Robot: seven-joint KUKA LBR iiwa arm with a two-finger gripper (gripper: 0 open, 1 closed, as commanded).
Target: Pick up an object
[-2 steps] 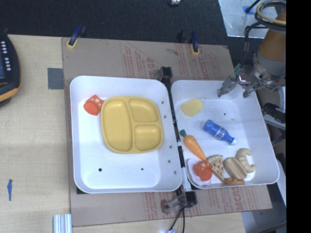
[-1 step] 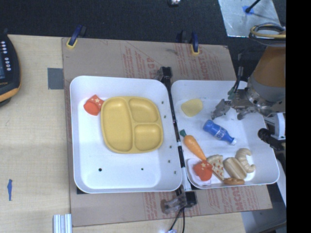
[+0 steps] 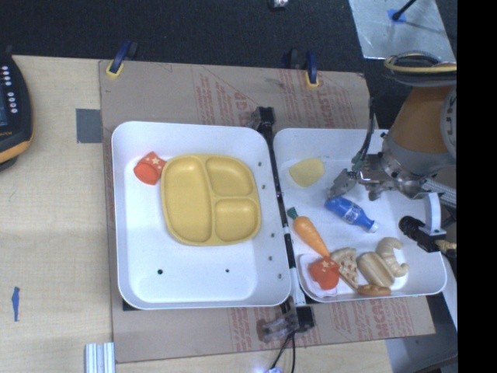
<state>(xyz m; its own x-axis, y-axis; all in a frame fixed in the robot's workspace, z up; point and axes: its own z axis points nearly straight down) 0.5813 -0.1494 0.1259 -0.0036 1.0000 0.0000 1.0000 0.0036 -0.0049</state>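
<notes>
Tool over right bin.
Fingers spread wide, holding nothing; just above blue bottle.

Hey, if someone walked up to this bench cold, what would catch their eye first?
Probably the big yellow divided plate in the middle of the left bin, with a small red toy at its upper left. Next, the grey arm's gripper over the right bin, just above a blue bottle.
</notes>
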